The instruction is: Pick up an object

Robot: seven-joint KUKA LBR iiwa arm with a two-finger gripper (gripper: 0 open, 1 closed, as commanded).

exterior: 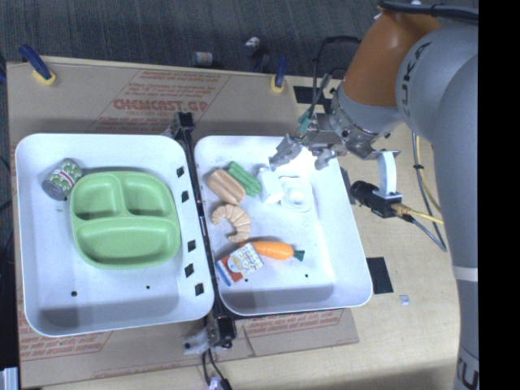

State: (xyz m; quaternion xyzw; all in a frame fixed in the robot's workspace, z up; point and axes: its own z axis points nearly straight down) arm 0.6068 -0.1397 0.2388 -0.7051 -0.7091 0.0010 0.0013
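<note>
The right bin holds a tan bread roll, a green ridged piece, a croissant, an orange carrot, a small printed packet and a white cup-like item. My gripper hangs over the far part of this bin, just above and behind the white item. Its fingers stand apart, open, with nothing between them.
The left bin carries a green divided plate and a small can at its far left corner. A black divider separates the bins. Cables trail on the bench to the right.
</note>
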